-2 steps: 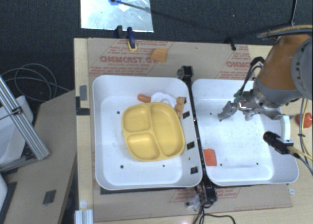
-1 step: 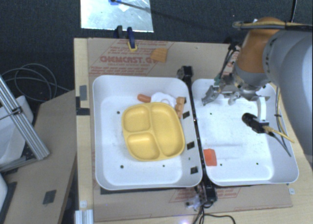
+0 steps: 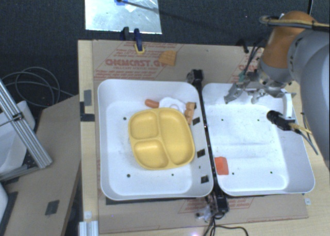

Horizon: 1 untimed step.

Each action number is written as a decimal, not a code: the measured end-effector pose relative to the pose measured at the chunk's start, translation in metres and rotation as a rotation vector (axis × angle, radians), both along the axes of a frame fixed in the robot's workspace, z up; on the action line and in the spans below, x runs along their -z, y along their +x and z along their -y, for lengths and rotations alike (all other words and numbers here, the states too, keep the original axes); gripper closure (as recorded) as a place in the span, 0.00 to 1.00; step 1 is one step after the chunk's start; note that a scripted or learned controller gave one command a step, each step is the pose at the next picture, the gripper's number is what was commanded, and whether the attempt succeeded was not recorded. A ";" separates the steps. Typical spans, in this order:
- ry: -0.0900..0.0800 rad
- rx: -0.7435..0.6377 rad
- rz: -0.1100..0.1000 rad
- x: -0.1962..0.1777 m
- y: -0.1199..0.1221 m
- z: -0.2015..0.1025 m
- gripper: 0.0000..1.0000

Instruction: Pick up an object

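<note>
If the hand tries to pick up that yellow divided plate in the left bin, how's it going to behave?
The yellow divided plate looks like molded plastic, so probably stiff and light. It lies flat and wide with low rims, so a two-finger grasp would likely need an edge. Its smooth surface may slip, and it might slide on the left bin if pushed.

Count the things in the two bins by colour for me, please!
Yellow: 1, the tray
Orange: 2, the sausage and the block
White: 1, the cup
Tan: 1, the cork
Total: 5
</note>
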State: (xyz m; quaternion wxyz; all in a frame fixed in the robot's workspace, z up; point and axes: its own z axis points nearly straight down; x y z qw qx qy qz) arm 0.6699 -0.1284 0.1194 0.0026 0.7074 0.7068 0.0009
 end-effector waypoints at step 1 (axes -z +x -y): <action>0.001 -0.005 -0.002 -0.005 -0.001 -0.008 0.00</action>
